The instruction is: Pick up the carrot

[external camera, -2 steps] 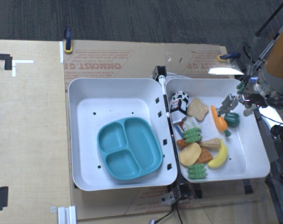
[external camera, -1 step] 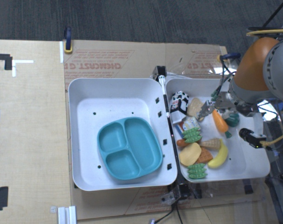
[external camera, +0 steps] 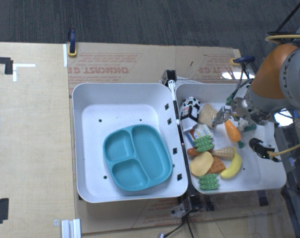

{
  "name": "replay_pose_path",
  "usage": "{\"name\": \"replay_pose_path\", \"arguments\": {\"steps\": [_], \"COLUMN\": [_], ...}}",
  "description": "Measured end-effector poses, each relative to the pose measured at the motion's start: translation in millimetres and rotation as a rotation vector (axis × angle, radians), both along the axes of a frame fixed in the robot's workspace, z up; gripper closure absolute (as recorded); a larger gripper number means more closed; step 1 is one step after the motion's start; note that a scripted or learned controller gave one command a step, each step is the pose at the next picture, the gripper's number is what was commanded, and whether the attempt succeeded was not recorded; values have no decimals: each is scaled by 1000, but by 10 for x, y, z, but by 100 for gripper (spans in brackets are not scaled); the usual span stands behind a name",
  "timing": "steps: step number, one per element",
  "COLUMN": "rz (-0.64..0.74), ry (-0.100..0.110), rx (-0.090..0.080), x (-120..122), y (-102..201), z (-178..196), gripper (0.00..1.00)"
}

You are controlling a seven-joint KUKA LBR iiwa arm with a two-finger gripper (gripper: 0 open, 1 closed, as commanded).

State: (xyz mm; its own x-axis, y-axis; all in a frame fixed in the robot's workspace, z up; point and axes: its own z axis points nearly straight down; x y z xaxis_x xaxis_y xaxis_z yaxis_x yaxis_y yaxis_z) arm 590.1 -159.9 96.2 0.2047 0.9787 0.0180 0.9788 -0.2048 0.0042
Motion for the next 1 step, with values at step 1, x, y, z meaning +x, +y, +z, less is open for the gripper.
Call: {"name": "replay_pose_path", "arguments": {"steps": [1], "rz": [0], "ry": [3], "rx": [-9], "x": [-12], "y": [-34], "z": [78], "gripper": [100]}}
